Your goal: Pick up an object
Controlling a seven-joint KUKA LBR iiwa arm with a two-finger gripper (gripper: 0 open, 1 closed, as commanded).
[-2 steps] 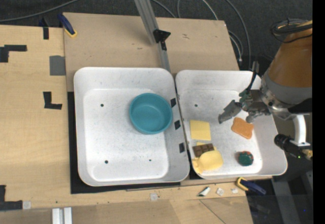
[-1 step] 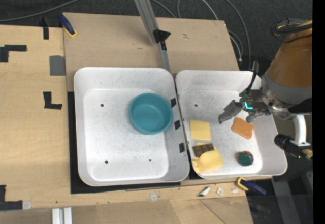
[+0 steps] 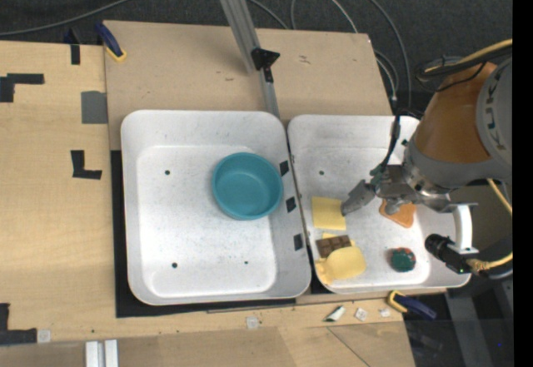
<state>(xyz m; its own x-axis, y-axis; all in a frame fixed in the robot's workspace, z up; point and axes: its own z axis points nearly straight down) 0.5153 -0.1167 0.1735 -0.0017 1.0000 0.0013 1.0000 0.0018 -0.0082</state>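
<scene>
Right bin point(image 3: 333, 134), contents: orange object point(image 3: 400, 214), partly hidden under the wrist; pale yellow block point(image 3: 328, 213) at mid-bin; brown block point(image 3: 332, 245) just below it, touching a rounded yellow object point(image 3: 343, 264); small dark green object point(image 3: 403, 259) near the lower right corner.

Gripper point(image 3: 364, 194): low over the right bin, between the pale yellow block and the orange object; whether its fingers are spread or pressed together cannot be told.

Step, as judged: approach, with nothing seen lifted. Next move calls for settling on one target, likely the yellow block or orange piece, and descending squarely.

Left bin point(image 3: 150, 132): teal bowl point(image 3: 246, 185), upright, near its right side.

Writing: none legible.
</scene>
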